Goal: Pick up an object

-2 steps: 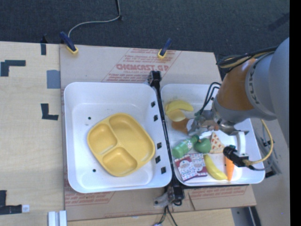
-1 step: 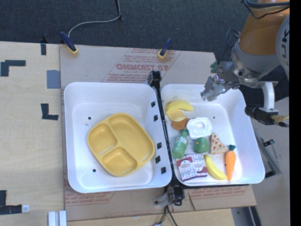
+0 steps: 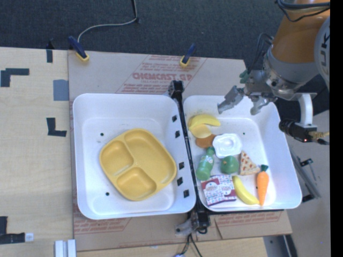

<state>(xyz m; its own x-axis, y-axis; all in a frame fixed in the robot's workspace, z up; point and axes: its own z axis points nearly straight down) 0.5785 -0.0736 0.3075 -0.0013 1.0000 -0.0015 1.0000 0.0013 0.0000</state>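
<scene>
Camera view | end effector (image 3: 242, 103) spread open, holding nothing | carrot (image 3: 262, 185) upright in frame, green top pointing up

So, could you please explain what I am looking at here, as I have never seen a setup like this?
This is one camera fixed above a bench, looking down at a slant. The grey and orange machine on the right is a robot arm; its gripper, two open fingers with nothing between them, hangs over the far edge of the right bin. That bin holds toy food: a banana, a carrot, a pizza slice, a green bottle, a white cup and a red packet. The left bin holds a yellow divided plate.
</scene>
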